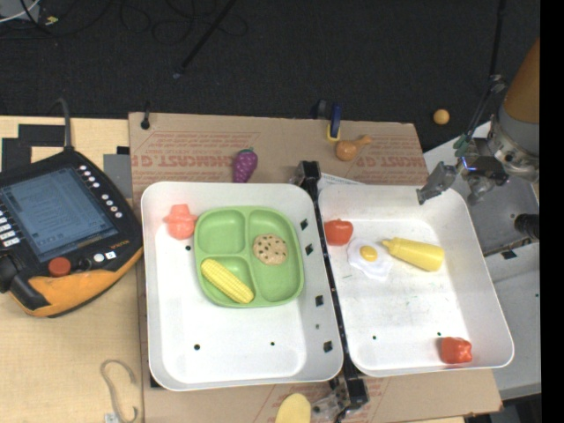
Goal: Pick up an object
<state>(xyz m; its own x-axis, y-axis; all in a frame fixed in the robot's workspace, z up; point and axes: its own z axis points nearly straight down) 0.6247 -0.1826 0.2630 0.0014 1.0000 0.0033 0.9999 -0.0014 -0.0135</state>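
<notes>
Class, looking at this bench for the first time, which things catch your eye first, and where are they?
The bright green divided plate in the left bin stands out, holding a corn cob and a cookie. In the right bin, a yellow mustard bottle lies beside a fried egg. The tool hangs over that bin's far right corner.

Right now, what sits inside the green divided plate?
The green plate holds a cookie in one compartment and corn in another. Whatever lies beneath them is covered.
</notes>
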